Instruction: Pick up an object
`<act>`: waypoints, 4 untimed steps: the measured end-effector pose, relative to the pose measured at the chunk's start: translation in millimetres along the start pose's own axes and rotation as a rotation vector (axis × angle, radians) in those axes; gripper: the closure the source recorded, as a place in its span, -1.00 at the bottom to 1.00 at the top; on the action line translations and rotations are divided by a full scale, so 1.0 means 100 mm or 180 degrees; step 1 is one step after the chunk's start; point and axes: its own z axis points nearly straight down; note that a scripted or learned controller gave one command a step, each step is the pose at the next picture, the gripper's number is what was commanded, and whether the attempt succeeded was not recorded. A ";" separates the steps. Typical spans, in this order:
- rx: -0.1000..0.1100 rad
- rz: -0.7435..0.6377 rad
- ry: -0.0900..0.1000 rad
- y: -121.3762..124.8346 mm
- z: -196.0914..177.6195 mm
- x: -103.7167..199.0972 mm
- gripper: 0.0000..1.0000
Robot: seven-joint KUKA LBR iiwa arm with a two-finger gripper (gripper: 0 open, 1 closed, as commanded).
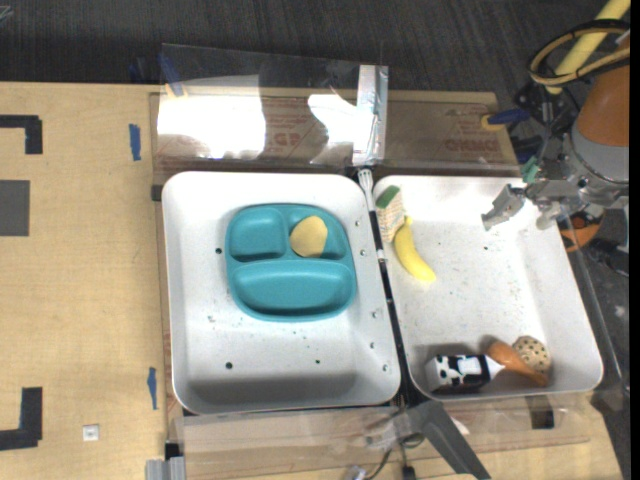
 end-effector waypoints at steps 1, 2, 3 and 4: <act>0.0006 -0.0029 0.0015 -0.10 0.14 1.26 -1.00; -0.0009 -0.0351 -0.0003 0.08 0.13 1.63 -1.00; 0.0002 -0.0349 -0.0001 -0.33 0.13 1.60 -1.00; -0.0005 -0.0272 -0.0004 -0.26 0.14 1.42 -1.00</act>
